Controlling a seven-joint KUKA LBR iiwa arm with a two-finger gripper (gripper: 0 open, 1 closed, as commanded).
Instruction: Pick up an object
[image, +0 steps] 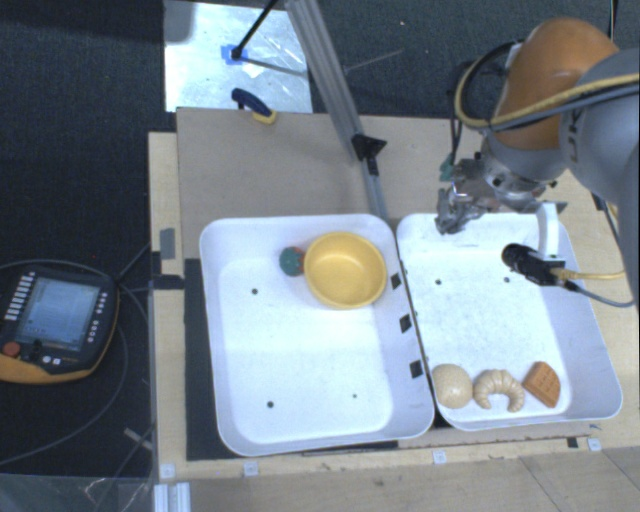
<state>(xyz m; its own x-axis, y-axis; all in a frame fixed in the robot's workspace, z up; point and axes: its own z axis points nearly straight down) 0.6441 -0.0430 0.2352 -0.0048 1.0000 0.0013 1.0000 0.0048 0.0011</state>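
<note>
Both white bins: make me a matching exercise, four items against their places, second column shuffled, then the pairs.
Things:
1. round yellow plastic bowl
2. small dark green ball
3. pale tan croissant toy
4. orange waffle-patterned piece

Places:
A. right bin, rightmost of the front row
B. left bin, far side, the big item
C. touching the bowl's left side
D. right bin, middle of the front row

Pairs: 1-B, 2-C, 3-D, 4-A
</note>
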